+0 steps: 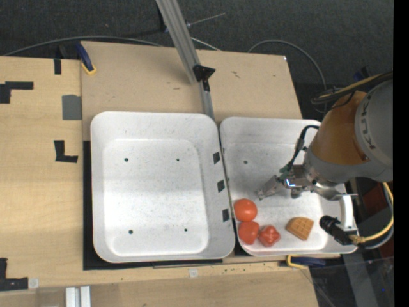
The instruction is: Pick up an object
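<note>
Three red round objects lie together near the front left of the right bin [268, 136]: one tomato-like ball [245, 210], another [248, 232] just below it, and a lumpier red piece [269, 236] to their right. A tan waffle-like piece [300, 228] rests further right by the front wall. My gripper [268, 189] hangs over the middle of the right bin, above and to the right of the top red ball, with nothing visible between its fingers. The grey arm with its orange band [342, 139] reaches in from the right.
The left bin [153, 123] sits beside the right one, joined along a dark clipped seam. A metal pole [182, 34] slants down from the top to the bins' back edge. Cables run along the right side of the bench.
</note>
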Available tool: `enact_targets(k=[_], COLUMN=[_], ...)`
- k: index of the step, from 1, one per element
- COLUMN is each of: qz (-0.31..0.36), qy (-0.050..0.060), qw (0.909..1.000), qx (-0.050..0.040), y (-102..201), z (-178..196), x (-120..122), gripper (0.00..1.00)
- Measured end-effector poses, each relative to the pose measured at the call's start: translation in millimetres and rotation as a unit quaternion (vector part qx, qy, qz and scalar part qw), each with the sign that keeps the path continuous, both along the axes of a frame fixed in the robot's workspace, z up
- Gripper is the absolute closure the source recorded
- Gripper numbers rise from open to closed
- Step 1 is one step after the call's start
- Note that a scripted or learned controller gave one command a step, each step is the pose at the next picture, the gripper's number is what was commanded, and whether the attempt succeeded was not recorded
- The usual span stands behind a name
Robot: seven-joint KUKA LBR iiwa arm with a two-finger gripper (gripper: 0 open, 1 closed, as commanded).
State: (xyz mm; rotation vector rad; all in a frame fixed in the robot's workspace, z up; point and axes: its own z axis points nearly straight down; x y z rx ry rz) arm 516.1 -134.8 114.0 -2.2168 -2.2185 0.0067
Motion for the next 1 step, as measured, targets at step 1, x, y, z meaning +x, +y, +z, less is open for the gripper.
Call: enact_targets(k=[1], qz=[0.001], qy=[-0.001], qw=[1.0], qx=[0.0006], y=[1.2], z=[12.2], x=[0.8], gripper=[1.0])
